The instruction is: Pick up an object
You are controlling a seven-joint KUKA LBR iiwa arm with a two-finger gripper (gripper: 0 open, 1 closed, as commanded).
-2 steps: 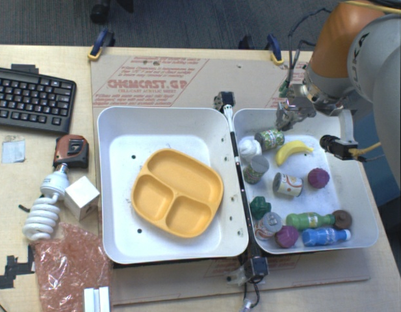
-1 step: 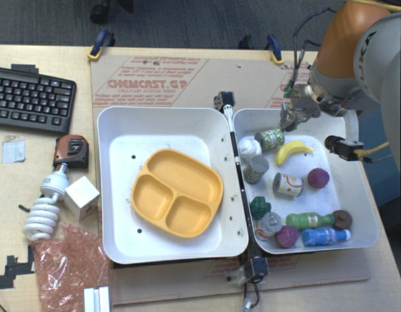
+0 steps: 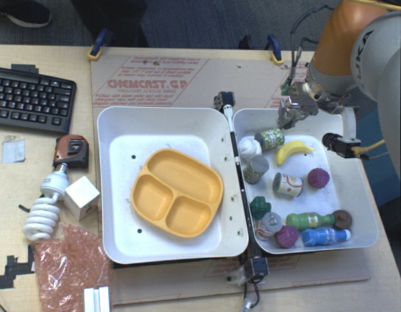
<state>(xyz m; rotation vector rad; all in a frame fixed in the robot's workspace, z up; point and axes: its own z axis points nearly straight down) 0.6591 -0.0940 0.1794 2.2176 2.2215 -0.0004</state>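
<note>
Bench clutter, far left: a black keyboard (image 3: 31,99), a tape measure (image 3: 71,151), a spiral light bulb (image 3: 45,207) lying next to a small white cube (image 3: 82,196), and a bag of pinkish stuff (image 3: 70,262) near the front edge.

Left bin (image 3: 116,125): just one thing in it, a yellow divided plate (image 3: 177,192) with three compartments, sitting roughly in the middle.

Right bin (image 3: 366,200): pretty packed. A small tin can (image 3: 271,138) at the back, a banana (image 3: 293,151) just right of it, a white bottle (image 3: 248,148) and a grey-green cup (image 3: 255,169) by the left wall, a white mug (image 3: 288,184), a purple plum (image 3: 318,178), and a dark green piece (image 3: 260,207). Along the front: a green bottle (image 3: 309,220), a blue bottle (image 3: 325,236), a magenta ball (image 3: 286,236) and a brown ball (image 3: 342,219).

Gripper (image 3: 290,117): hangs over the back of the right bin, right above the tin can. Nothing visibly between the fingers; whether they're spread or pressed together can't be made out from this angle.

Arm (image 3: 356,38): comes in from the upper right, orange band showing.
</note>
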